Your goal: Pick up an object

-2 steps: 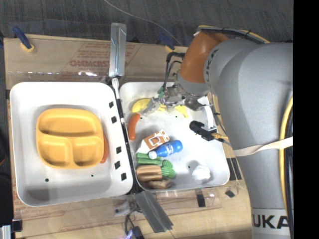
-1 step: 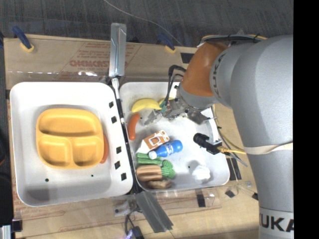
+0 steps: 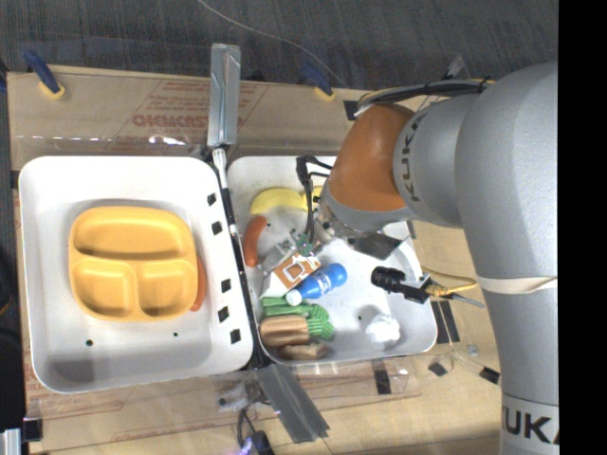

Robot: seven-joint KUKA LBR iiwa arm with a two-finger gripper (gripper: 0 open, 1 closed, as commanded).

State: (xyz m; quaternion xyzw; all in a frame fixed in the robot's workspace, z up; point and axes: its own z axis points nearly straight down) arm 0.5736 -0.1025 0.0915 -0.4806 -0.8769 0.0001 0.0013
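Camera view: I read "KUKA" on the arm (image 3: 493,159) — twice. The gripper (image 3: 305,247) sits low in the right bin (image 3: 417,335), just above the blue bottle (image 3: 319,283); its grip state I cannot tell.

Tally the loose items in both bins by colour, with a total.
Yellow: 2, divided tray, banana
Blue: 1, bottle
Green: 1, toy
Brown: 1, bun
White: 1, lump
Orange-red: 1, sausage
Total: 7
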